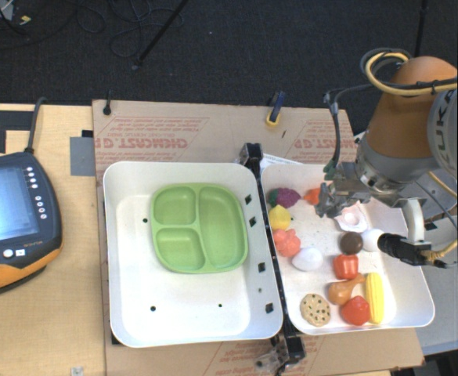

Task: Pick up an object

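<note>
Toys [346, 266] crowd the right bin's [424, 308] near edge; gripper [334, 202] above, jaw state unclear.

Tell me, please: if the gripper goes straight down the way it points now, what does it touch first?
Probably the white piece just beneath the gripper, or the floor of the right bin beside it. Depth is hard to judge in this slanted view.
</note>
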